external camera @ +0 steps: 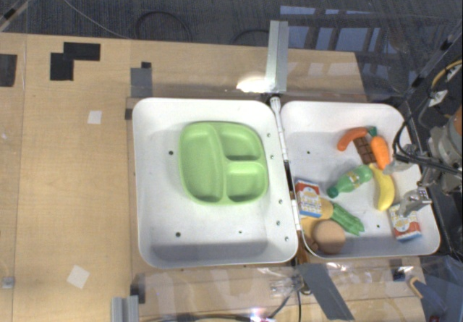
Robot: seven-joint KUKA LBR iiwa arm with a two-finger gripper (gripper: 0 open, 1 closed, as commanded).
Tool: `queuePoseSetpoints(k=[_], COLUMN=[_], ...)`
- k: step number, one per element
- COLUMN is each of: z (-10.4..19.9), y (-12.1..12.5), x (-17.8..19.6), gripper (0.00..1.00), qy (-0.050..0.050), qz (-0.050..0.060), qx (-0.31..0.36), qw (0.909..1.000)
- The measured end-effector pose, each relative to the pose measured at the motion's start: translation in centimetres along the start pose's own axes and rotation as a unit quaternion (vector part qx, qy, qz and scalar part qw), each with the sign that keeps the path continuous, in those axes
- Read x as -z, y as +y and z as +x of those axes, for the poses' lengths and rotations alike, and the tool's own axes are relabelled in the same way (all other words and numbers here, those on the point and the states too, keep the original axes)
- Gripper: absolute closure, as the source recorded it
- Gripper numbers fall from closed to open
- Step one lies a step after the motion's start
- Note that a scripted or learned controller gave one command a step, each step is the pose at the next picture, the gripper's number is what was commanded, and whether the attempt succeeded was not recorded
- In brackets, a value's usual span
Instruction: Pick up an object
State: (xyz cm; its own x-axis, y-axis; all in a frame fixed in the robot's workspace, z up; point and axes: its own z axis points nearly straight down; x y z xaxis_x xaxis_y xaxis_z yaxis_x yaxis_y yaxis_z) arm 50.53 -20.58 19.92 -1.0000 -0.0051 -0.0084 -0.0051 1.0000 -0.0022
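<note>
At the near rim of the right bin [362, 250], a brown egg-shaped item [329, 236] is recorded at 7 o'clock in that bin, touching a green vegetable [348, 220] and a small red-and-white carton [309, 198]. A second small carton [406, 226] lies at 4 o'clock, directly below the gripper [414, 201], just beside it. Whether the gripper's grasp is released or clenched cannot be told; nothing is seen held.

A yellow banana [383, 189] and a green bottle [351, 179] are noted at centre, with a carrot [380, 152] and an orange sausage [353, 137] at 1 o'clock.

The arm [443, 147] enters from 3 o'clock, over the bin's right rim.

In the left bin [155, 241], 1 green divided plate [221, 162] rests centrally.
</note>
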Motion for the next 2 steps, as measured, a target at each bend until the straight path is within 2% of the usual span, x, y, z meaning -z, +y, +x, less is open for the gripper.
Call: queuePoseSetpoints(k=[1, 2], z=[-1.4, -3.4], y=[0.1, 1.1], x=[-10.3, -10.9], gripper=[0.0, 0.0], qy=[-0.001, -0.004], qz=[0.0, 0.001], qx=[0.031, 0.085], qw=[0.9995, 0.9964])
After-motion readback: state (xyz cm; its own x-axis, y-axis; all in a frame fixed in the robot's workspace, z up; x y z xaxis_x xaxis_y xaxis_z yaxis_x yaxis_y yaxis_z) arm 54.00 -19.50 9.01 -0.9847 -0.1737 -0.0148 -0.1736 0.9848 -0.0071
